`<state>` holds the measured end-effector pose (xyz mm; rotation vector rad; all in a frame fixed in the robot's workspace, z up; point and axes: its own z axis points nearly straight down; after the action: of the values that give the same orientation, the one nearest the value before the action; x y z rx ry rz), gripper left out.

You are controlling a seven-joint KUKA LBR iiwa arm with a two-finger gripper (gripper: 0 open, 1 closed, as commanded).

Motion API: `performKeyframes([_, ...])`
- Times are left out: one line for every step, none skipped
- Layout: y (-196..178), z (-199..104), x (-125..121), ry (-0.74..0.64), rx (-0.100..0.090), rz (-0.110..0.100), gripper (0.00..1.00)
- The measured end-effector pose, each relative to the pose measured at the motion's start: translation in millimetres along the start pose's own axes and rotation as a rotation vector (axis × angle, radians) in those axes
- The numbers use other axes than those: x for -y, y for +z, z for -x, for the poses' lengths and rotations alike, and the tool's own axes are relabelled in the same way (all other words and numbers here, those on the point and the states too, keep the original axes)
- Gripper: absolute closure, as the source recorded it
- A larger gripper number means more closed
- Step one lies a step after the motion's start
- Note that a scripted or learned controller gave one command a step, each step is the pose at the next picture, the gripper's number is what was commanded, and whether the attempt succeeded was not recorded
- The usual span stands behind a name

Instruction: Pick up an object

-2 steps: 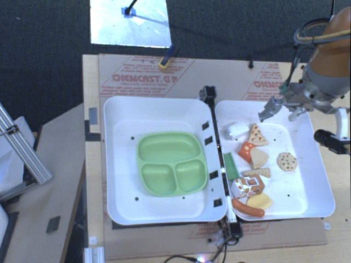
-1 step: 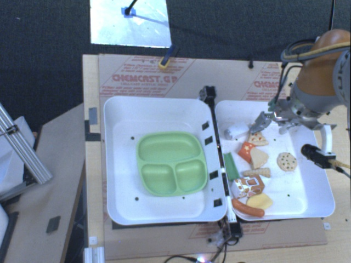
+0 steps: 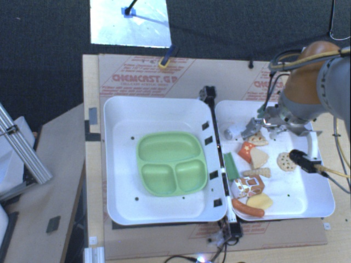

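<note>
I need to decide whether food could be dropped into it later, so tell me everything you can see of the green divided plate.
The green divided plate is pale green and looks like smooth plastic, a rounded rectangle with a raised rim. It has three compartments: one long one across the far side and two smaller ones side by side nearer the camera. It lies flat and upright, slightly turned, near the middle of the left bin, resting on the bin's floor. Nothing else touches it.

Dark carpet (image 3: 49, 48) is seen around the bench, mostly from nine to one o'clock. A shiny square sheet (image 3: 130, 15) is laid on it at twelve o'clock. The wooden benchtop (image 3: 66, 163) is covered by a brown printed sheet (image 3: 145, 76). Aluminium framing (image 3: 22, 149) is seen at nine o'clock.
</note>
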<state>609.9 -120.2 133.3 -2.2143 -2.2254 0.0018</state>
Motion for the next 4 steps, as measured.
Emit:
performKeyframes([43, 3, -4, 0.004, 0.01, 0.016, 0.0])
performKeyframes([27, 4, -8, 0.006, 0.011, 0.031, 1.0])
performKeyframes([-18, 8, -6, 0.006, 0.002, 0.007, 1.0])
performKeyframes([-74, 12, 3, 0.006, 0.002, 0.007, 1.0])
